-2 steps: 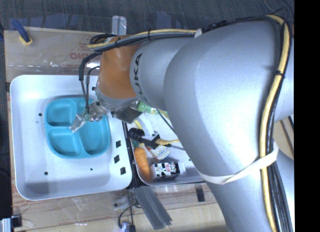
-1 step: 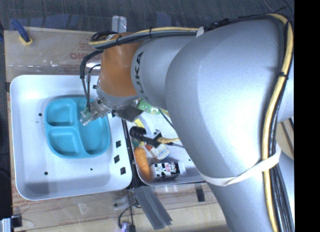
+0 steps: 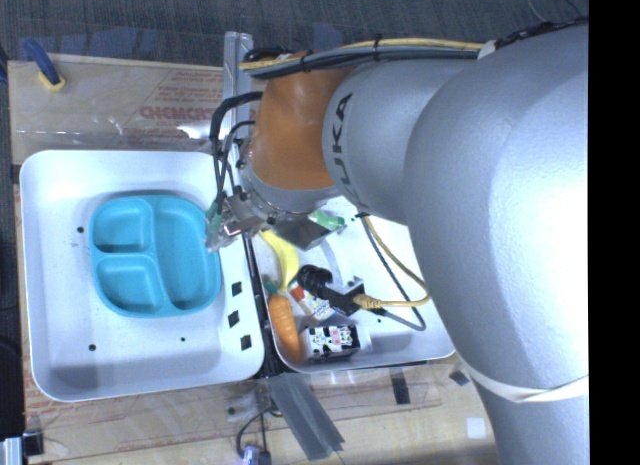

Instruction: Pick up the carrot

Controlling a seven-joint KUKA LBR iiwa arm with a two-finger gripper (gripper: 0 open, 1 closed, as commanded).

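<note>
In the right-hand shallow white plastic bin (image 3: 420, 348), near-left corner: the orange tapered carrot (image 3: 285, 323), smooth and matte. It lies just beside the wall shared with the other bin. Its long axis runs from the far side to the near side of the bin, close to parallel with that wall. Which end is the tip cannot be told.

Just beyond the carrot is a curved yellow banana (image 3: 279, 252), glossy, partly under the arm. Just right of the carrot is a small black-and-white printed box (image 3: 331, 339); its printing is too small to read. A green scrap (image 3: 326, 220) shows further in, shape unclear.

The left-hand shallow white plastic bin (image 3: 60, 353) has rounded corners and holds a light-blue moulded plastic plate with three compartments (image 3: 155, 253).

The grey arm with its orange band (image 3: 295, 138) covers most of the right bin; dark lettering reading "UKA" is visible on the casing. The metal gripper (image 3: 232, 221) sits over the wall between the bins, apart from the carrot. Whether it is released or clenched cannot be told.

Beyond the left bin lies a brown sheet (image 3: 150, 103) with red print, not legible.
</note>
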